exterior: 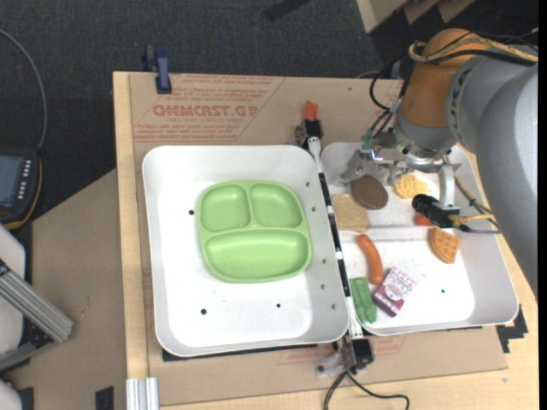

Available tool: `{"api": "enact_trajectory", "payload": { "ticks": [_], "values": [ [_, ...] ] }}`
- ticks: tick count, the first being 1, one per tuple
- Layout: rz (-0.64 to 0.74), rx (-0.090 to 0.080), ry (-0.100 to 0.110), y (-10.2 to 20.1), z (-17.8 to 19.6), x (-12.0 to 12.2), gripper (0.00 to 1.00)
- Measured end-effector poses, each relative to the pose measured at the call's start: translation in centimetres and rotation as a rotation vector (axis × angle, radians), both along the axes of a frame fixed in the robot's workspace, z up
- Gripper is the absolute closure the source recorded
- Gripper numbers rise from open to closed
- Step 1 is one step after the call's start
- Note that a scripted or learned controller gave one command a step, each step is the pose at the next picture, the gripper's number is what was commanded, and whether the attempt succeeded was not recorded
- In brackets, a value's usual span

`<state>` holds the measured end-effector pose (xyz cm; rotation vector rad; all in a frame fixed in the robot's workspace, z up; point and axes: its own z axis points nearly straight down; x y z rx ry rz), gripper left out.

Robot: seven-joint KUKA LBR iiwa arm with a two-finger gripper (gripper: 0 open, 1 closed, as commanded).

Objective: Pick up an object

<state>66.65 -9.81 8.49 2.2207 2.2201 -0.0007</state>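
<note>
claw (pixel 408 171): low over right bin's (pixel 479 310) far end, grip state we cannot tell | target: brown patty (pixel 370 192) just beside it | step: we judge approach | next: centre, descend, close

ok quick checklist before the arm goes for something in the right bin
1. Items present in the right bin: hotdog, waffle, brown cookie and others. Ok.
2. Gripper positioned over that bin's far end. Ok.
3. Finger state: cannot tell.
4. Nothing seen held. Ok.
5. Target spacing: cookie crowds the tan bread slice; waffle lies apart. Not ok for the cookie.
6. Green tray sits in the left bin, out of the way. Ok.
</note>
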Motion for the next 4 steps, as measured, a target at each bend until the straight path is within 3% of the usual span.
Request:
{"api": "enact_trajectory", "payload": {
  "ticks": [3, 4],
  "values": [
    [-0.001, 0.000, -0.001, -0.7, 0.0, 0.0, 0.00],
    [0.002, 0.001, 0.001, 0.6, 0.0, 0.0, 0.00]
  ]
}}
